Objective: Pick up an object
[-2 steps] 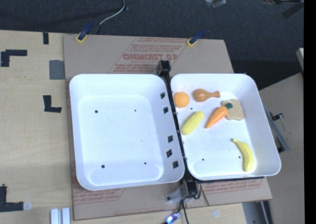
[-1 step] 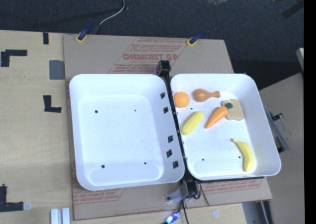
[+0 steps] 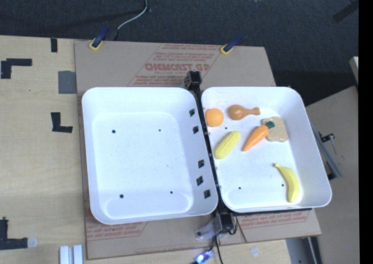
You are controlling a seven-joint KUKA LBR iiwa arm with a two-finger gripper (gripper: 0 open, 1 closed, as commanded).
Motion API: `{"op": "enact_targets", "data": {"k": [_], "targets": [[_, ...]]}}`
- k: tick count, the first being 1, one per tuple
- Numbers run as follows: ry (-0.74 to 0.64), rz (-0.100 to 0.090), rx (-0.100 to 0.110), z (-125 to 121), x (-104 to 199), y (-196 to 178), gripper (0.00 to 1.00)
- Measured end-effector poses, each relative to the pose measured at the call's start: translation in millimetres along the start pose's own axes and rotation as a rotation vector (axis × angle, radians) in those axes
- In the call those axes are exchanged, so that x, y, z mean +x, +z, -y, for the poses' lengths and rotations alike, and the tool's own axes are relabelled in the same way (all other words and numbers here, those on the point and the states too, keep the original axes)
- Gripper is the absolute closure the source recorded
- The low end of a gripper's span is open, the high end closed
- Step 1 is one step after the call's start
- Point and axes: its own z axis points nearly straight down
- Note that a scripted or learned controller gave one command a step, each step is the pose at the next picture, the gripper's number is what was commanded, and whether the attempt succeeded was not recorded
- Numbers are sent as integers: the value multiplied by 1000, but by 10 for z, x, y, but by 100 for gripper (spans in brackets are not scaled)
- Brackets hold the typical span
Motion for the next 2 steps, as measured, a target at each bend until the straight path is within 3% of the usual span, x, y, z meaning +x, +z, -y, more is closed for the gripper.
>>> {"op": "enact_targets", "data": {"k": [2], "targets": [[-3, 3, 3, -12, 20, -181, 100]]}}
